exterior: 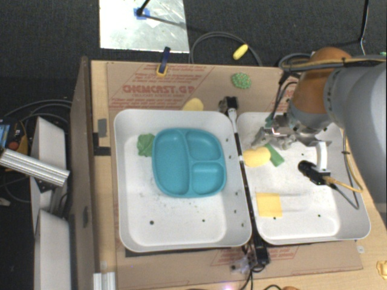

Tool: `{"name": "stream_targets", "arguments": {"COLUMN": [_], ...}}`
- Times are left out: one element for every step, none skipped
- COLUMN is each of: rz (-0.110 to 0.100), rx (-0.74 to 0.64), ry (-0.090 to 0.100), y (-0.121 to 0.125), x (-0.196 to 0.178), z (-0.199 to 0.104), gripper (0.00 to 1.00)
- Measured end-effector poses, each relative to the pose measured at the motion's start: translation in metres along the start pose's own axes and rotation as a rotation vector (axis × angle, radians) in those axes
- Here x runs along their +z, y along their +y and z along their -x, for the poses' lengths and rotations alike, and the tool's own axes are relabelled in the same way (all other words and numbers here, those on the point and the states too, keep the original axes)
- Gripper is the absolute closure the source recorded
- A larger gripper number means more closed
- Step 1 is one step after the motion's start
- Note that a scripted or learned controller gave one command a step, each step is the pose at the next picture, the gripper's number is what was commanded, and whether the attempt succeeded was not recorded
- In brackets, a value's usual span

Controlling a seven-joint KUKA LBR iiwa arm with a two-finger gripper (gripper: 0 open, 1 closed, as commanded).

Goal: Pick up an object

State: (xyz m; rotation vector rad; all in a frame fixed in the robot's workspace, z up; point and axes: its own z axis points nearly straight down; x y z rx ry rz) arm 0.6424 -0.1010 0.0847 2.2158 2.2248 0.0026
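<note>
Gripper [272,135] hangs low at the back of the right bin [351,222]; you cannot tell its opening or any hold. Just beside it lies a yellow lemon-shaped piece [256,157], likely light, smooth and rounded. You should pinch across its narrow middle.

1. The bench [181,80] is topped with brown printed cardboard.
2. 2 shallow white bins sit on it side by side, touching: the left bin [130,180] and the right bin [302,213].
3. Behind the bins, a green knobbly piece [241,80] and a pale yellow piece [193,105] lie on the cardboard.
</note>
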Motion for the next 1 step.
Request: {"name": "stream_targets", "arguments": {"rz": [0.001], "rx": [0.003], "ry": [0.000], "y": [0.0019], "x": [-0.0005], "z": [0.0139], "gripper": [0.00]}}
